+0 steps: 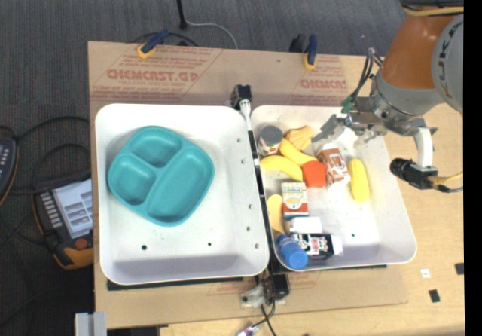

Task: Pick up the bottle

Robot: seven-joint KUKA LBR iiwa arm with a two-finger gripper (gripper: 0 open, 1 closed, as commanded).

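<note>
Bottle (292, 252) with blue cap lies at near-left corner of right bin (392, 240), touching a small carton (295, 200). Claw (340, 125) hovers well apart over the far side, above a banana (280, 166); can't tell its grip state.

Tool (345, 129), perhaps empty, far from bottle (292, 253).

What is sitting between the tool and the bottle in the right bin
The tool is at the right bin's far end; the blue-capped bottle lies at its near-left corner. Between them lie an orange block, a yellow banana and small cartons.
</note>
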